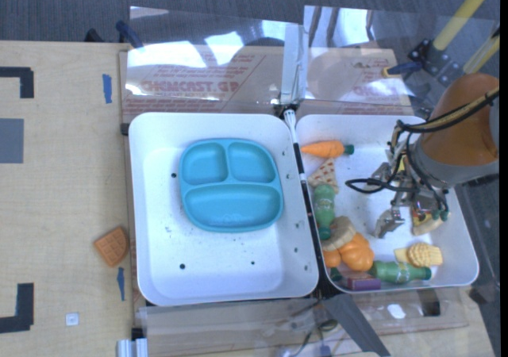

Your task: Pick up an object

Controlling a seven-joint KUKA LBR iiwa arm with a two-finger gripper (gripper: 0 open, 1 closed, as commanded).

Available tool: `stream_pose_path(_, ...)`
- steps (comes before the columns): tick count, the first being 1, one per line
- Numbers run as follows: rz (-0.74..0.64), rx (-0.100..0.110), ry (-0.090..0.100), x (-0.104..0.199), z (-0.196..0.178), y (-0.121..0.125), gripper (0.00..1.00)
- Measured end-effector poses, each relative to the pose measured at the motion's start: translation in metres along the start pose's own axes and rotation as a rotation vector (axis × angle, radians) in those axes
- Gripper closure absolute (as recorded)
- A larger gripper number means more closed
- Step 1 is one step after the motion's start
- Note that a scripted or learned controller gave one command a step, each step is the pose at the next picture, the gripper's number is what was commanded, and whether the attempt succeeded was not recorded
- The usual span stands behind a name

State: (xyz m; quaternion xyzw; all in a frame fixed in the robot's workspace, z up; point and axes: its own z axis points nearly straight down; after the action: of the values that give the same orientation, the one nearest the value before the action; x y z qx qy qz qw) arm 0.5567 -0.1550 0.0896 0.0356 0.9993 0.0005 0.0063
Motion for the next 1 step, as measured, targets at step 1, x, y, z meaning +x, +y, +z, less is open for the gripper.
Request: stream_pose_path(1, -0.024, 0.002, 0.011, -0.0763, -0.0003, 0.0662, 0.00)
